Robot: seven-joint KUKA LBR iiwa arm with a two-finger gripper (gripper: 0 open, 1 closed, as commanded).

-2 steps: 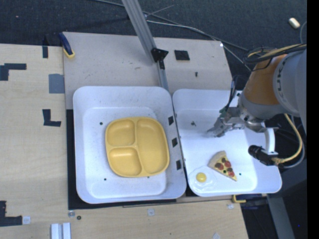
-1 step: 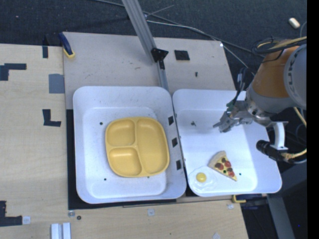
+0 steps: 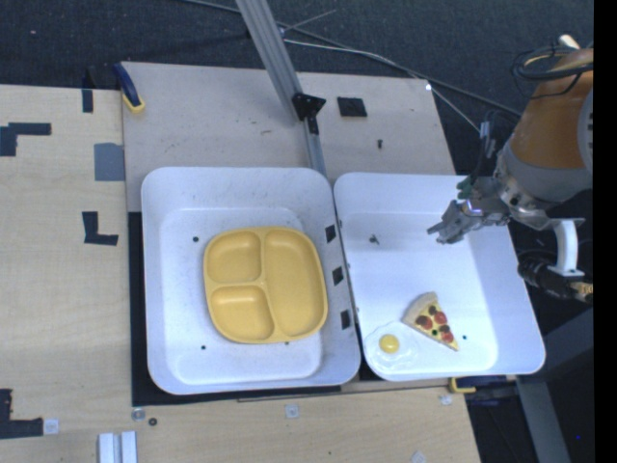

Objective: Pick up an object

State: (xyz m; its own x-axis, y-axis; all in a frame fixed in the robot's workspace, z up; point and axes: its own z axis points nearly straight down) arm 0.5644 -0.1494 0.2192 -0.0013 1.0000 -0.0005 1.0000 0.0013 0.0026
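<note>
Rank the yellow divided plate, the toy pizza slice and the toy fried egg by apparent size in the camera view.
1. Yellow three-compartment plastic plate, in the left white bin
2. Triangular toy pizza slice
3. Small toy fried egg with yellow yolk, clearly smallest

— Any text, labels or numbers to read?
— None. Nothing legible on the bins [image 3: 241,186], the yellow tray [image 3: 265,283] or the bench [image 3: 222,114].
— Marks on the dark tape patches [image 3: 352,107]?
— Plain, no lettering.
</note>
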